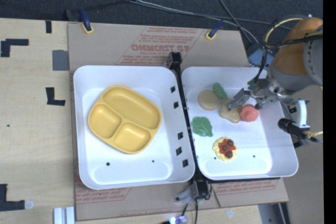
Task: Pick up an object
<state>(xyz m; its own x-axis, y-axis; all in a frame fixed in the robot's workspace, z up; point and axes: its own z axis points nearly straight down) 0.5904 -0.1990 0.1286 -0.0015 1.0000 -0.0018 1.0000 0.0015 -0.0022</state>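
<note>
Gripper (245, 100) sits open, empty, straddling the red toy (249, 113) just below it; you're pre-grasp, so lower and close.

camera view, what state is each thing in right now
yellow divided plate: upright in the left bin, compartments bare
tan round piece: lying in the right bin
green leaf piece: lying flat, apart from the others
small pizza piece: flat, topping side up
red piece: resting on the bin floor, beside a beige piece
gripper: low over the red piece, not seen holding anything
</note>
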